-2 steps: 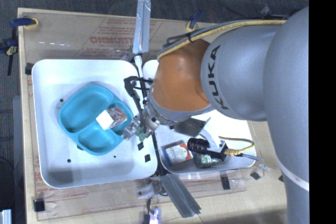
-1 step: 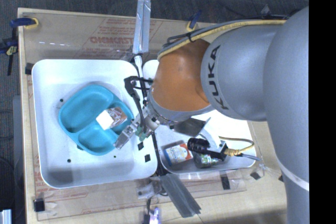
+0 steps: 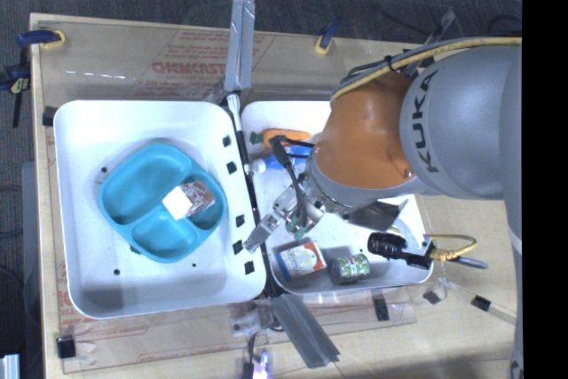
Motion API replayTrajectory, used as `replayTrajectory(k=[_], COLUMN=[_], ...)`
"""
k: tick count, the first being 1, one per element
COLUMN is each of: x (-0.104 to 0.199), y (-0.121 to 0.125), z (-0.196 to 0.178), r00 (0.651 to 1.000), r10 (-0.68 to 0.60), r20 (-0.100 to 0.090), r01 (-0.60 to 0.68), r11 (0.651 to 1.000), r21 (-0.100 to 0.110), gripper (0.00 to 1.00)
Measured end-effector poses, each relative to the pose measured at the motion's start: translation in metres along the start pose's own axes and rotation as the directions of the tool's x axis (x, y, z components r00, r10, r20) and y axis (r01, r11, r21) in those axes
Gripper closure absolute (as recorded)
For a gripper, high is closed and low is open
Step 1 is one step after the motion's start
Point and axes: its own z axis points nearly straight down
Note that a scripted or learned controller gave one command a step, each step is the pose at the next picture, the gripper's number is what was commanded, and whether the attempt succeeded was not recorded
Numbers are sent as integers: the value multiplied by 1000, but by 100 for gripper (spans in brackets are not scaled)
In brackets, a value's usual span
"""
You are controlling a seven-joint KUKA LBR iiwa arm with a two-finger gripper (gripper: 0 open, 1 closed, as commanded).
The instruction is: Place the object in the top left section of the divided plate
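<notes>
Reaching in from the right, the grey KUKA arm with its orange band (image 3: 368, 138) hangs over the right white bin (image 3: 293, 113), its two-finger gripper (image 3: 286, 222) low near the divider between the bins; whether it is spread or pressed together cannot be told. A small white-and-brown wrapped object (image 3: 189, 199) lies on the blue divided plastic plate (image 3: 133, 182) in the left white bin (image 3: 89, 129), near the plate's right side. A small orange-and-white packet (image 3: 302, 259) and a green can (image 3: 350, 266) rest in the right bin.
</notes>
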Motion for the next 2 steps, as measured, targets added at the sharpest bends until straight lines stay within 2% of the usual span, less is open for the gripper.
replayTrajectory(k=[1,2], x=[101,104], y=[93,96], z=[0,-67], r00=[1000,1000], r10=[-5,-9], r20=[2,2], r01=[5,9], r11=[1000,1000], r21=[-1,-2], gripper=[0,0])
